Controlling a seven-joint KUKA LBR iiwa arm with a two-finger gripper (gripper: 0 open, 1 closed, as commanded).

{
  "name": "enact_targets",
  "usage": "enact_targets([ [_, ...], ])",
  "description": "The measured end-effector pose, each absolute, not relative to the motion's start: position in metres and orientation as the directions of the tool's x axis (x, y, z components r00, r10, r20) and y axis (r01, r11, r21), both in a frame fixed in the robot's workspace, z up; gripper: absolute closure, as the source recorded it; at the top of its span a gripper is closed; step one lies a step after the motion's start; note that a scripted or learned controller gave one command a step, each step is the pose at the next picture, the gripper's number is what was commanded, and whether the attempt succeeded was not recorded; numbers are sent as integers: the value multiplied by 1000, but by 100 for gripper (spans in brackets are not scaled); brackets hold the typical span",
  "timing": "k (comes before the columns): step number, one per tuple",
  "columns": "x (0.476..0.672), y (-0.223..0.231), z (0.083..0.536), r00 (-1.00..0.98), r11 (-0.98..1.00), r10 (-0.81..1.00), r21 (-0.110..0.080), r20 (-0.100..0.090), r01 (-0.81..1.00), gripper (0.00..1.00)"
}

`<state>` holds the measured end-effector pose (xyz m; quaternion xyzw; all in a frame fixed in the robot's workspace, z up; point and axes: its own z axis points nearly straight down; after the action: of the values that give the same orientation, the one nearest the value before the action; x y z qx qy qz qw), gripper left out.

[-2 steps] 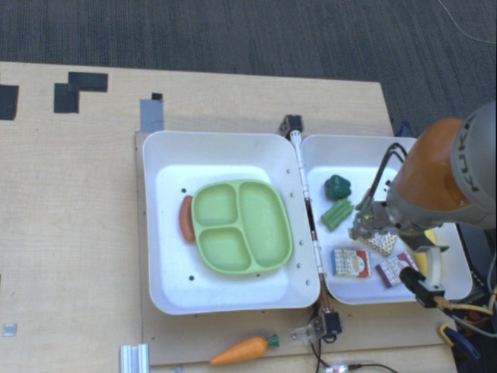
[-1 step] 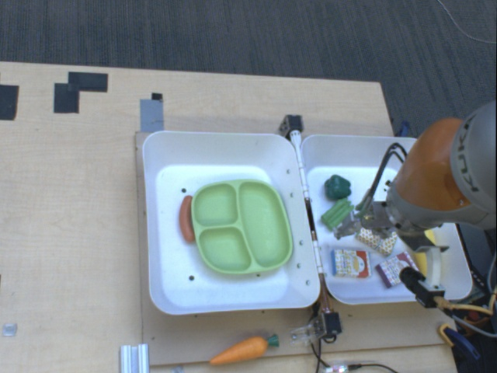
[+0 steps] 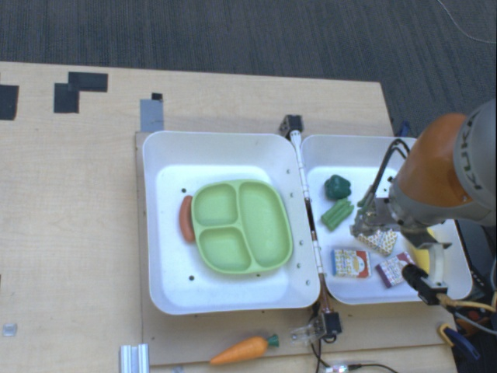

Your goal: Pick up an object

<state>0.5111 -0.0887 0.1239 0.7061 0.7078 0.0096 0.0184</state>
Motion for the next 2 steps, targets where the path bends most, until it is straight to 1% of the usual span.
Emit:
enact_targets([
  [1,511,-89,124,-3,3,1000,39,-12,999,0],
  [2,508,-89,90,1,-1,1000,20,-8,1000,0],
])
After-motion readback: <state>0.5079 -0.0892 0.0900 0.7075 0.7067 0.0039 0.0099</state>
